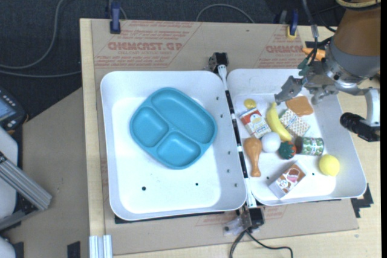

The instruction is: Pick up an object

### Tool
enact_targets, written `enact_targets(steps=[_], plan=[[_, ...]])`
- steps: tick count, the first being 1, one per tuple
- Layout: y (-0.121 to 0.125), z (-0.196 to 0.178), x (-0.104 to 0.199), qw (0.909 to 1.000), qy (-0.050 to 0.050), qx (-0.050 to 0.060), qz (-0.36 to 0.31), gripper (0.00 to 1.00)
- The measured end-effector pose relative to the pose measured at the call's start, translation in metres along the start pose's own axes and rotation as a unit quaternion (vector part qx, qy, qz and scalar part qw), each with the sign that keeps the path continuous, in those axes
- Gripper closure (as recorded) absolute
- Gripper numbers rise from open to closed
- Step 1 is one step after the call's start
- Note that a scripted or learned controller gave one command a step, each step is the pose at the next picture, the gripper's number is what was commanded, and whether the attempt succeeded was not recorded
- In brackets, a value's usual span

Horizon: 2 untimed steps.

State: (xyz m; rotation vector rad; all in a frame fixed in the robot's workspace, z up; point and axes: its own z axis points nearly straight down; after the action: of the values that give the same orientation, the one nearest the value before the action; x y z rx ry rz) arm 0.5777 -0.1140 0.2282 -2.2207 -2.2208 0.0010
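Hand (pixel 300 89), fingers apart, hovers over one banana (pixel 277 122), one lemon (pixel 329 165), two cartons.

A blue divided plate (pixel 173 127) lies in the left bin (pixel 121 190). The right bin (pixel 347 181), right of centre, holds a banana (pixel 277 121), a drumstick (pixel 254 155), a yellow ball (pixel 329 165), a green can (pixel 311 146) and small cartons. The tool (pixel 300 89) hangs over the bin's upper part, beside an orange piece (pixel 300 106).
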Motion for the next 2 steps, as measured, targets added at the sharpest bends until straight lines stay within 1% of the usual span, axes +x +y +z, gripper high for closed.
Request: enact_targets(steps=[1,2], plan=[[0.015,0.127,-0.006,1.0000,-0.002,-0.007,0.000,0.00],[0.018,0.136,-0.017,1.0000,0.001,-0.007,-0.001,0.00]])
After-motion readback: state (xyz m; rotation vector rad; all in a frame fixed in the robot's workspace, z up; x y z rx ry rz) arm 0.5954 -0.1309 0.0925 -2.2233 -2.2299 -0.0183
